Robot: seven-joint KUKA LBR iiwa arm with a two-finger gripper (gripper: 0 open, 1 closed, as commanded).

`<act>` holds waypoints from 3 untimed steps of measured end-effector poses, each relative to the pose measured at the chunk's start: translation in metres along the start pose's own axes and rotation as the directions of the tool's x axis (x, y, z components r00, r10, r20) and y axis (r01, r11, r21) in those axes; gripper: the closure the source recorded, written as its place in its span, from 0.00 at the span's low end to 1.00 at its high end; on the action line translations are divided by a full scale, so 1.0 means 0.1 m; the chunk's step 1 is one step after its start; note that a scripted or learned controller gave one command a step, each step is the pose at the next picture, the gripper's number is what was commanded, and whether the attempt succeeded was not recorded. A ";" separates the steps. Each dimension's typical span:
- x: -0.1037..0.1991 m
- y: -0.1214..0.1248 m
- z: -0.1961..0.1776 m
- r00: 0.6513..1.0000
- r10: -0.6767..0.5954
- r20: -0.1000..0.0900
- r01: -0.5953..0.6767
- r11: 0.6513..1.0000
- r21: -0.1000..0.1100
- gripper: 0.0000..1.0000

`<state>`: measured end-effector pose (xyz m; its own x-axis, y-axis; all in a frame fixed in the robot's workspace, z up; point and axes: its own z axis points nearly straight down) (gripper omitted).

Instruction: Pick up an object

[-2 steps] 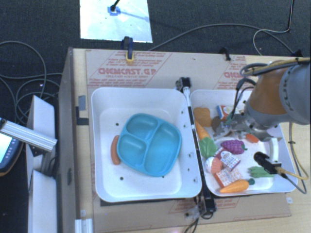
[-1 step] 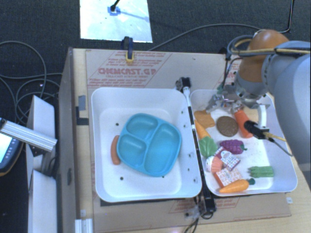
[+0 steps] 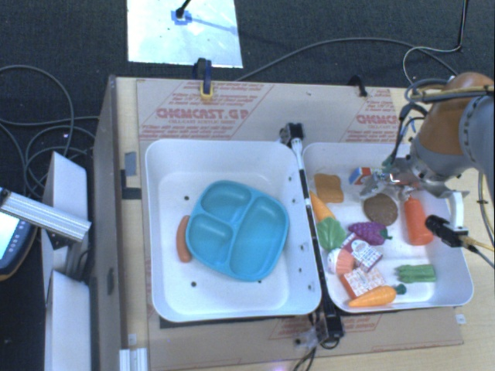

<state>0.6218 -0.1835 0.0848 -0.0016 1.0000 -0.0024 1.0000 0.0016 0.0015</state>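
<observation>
Brown disc (image 3: 380, 209) just below hand (image 3: 384, 181).

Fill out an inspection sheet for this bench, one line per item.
Surface: bench bearing left bin and right bin.
Job's things: right bin holds toy foods, among them carrot, grapes, brown disc.
Clutter: blue divided plate and sausage in left bin.
Grippers: gripper low over the right bin's far side.
Cables: black cable on floor.
Surroundings: dark carpet.
</observation>
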 end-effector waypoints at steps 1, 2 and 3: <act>0.31 -0.50 0.00 1.000 0.000 -0.003 0.000 1.000 0.001 0.00; 0.56 -0.75 0.00 1.000 0.000 -0.003 0.000 1.000 0.001 0.00; 0.55 -0.74 -0.10 1.000 0.000 -0.002 0.000 1.000 -0.001 1.00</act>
